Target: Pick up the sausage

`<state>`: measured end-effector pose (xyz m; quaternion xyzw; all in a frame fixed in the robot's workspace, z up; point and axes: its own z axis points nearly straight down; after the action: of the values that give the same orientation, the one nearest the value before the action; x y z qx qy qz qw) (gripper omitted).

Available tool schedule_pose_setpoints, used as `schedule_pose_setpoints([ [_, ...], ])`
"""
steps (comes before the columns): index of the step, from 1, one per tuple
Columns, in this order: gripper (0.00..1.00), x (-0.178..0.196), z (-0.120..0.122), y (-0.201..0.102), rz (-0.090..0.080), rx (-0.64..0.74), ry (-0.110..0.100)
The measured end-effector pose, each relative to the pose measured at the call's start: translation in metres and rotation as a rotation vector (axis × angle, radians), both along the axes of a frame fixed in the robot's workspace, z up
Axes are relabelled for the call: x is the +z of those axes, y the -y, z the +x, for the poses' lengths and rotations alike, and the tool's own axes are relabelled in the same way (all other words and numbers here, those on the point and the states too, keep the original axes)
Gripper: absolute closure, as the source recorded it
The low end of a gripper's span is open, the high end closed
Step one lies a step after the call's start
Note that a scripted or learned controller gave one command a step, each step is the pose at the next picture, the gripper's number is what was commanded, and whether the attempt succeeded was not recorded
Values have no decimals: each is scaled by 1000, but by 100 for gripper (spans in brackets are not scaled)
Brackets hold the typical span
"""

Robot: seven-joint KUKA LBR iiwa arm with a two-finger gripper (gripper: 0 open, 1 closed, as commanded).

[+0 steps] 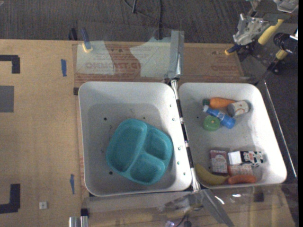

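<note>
From my seat I see the sausage (242,179) lying flat near the front edge of the right bin (270,141), its long axis running nearly straight left to right across the view, with perhaps a slight tilt I can't pin down. It is a short, rounded, reddish-orange link with smooth blunt ends. Its left end is just beside the tip of a yellow banana (210,175), and right behind it sits a row of small boxes (236,159), close enough that I can't tell whether they touch it. Farther back in the same bin I make out a carrot (221,102), a blue bottle (221,117) and a green lid (212,123). The left bin (92,103) holds a teal divided plate (139,151). The gripper (249,30) hangs at the upper right, beyond the bins and well apart from the sausage; whether it is spread or closed I cannot tell.
</note>
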<state>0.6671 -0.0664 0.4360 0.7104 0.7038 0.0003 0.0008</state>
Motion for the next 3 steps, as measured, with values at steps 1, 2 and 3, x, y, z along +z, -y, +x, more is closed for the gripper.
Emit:
schedule_pose_setpoints([
  [1,100,0,-41,-86,0,445,-1],
  [2,100,1,-19,-154,-2,813,6],
  [3,100,-6,-18,-231,-3,1215,8],
])
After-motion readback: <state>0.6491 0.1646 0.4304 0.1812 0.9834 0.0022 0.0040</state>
